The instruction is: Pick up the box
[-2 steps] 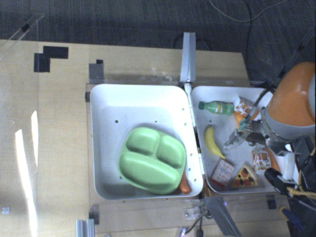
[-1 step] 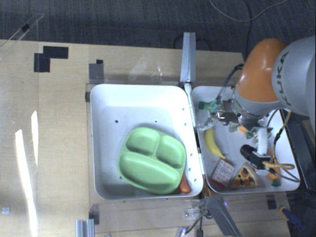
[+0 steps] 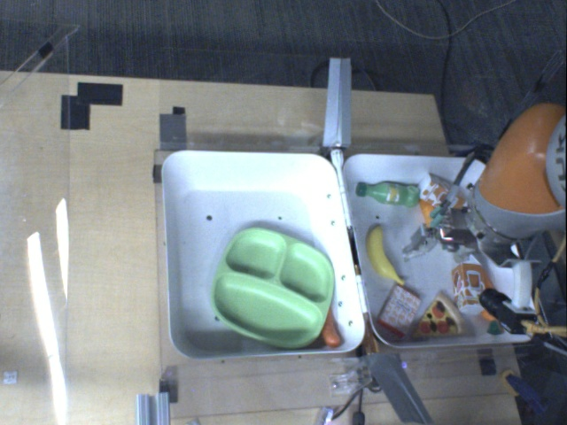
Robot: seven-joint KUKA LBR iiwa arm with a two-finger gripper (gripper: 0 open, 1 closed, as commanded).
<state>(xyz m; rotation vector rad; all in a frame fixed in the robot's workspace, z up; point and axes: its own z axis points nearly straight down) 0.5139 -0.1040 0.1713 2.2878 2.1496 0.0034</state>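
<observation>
Gripper open, empty, mid right bin; box lower in frame (beside pizza slice). Descend straight over box, avoid banana.

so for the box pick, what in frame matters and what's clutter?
Job:
small dark-red printed box, right white bin
gripper, above that bin

Clutter:
yellow banana
green plastic bottle
pizza slice toy
green three-compartment tray, left white bin
</observation>
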